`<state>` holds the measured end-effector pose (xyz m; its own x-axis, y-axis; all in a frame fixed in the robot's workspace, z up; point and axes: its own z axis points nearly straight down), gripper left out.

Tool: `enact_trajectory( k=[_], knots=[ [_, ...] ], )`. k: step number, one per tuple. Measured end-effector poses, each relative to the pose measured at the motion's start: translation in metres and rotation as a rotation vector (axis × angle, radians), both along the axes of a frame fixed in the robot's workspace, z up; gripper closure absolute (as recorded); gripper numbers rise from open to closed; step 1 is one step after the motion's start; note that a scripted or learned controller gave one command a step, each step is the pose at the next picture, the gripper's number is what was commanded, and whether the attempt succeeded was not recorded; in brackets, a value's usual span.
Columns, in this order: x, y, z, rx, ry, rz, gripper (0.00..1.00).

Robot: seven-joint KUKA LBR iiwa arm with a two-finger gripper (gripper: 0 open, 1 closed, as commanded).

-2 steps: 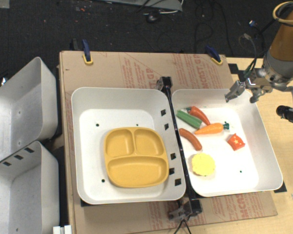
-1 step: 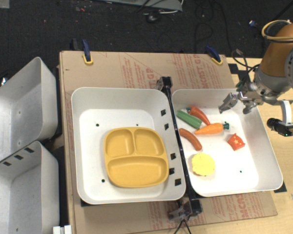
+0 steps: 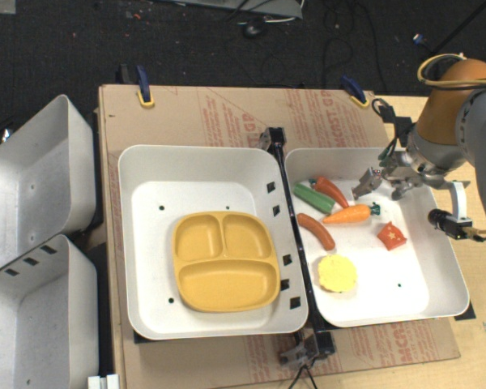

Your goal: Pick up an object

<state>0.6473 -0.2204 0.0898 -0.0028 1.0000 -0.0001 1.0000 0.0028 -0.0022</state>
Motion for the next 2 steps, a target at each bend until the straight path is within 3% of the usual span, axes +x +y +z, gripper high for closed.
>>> enact_trajectory(
  k=[1, 2],
  knots=[
    [0.002, 0.000, 0.014, -0.002, -0.006, 0.002, 1.00],
    [-0.002, 0.006, 0.075, -0.001, -0.007, -0.001, 1.00]
  ],
)
